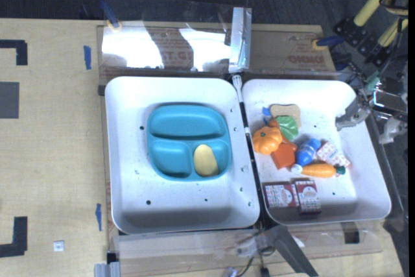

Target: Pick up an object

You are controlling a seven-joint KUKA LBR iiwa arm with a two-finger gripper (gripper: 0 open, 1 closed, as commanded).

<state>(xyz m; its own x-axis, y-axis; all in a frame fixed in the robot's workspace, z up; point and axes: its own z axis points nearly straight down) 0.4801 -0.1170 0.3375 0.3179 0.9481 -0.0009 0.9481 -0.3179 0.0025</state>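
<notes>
End effector (353, 115) low at far right rim of right white plastic bin (324, 89), grip state unclear; heaped toy food (295, 139) left of it, untouched.

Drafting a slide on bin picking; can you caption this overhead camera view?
Gripper at the right bin's far edge, toy food cluster beside it; blue tray with yellow item in left bin.

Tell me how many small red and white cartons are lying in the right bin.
2. Both small cartons lie side by side at the near edge of the right bin: one on the left, the other touching its right side. The toy pile behind might hide more.
</notes>
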